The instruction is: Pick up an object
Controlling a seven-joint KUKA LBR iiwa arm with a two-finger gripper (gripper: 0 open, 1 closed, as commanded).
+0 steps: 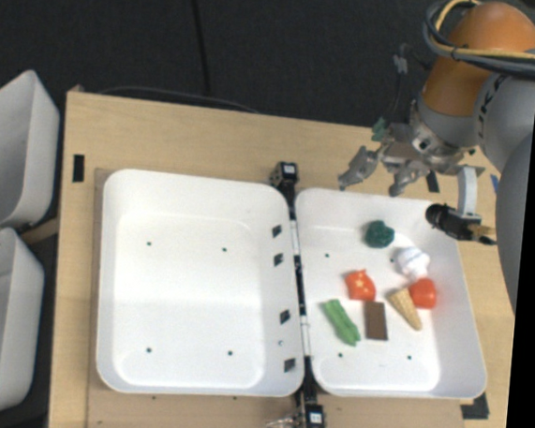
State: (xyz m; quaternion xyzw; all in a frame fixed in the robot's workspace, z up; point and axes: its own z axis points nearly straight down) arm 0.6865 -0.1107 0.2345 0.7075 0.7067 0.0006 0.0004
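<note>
Gripper [376, 178] fingers we see spread apart, holding nothing, above the right bin [450, 367] in the frame's upper right.

Wood bench [74, 265] — 2 white bins: left [185, 285], right [432, 365].

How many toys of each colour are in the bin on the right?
Green: 2, a dark green lump and a long green piece
Red-orange: 2, one by the middle and one nearer the right wall
White: 1, a small white toy
Brown: 1, a flat brown block
Tan: 1, a cone
Total: 7
</note>
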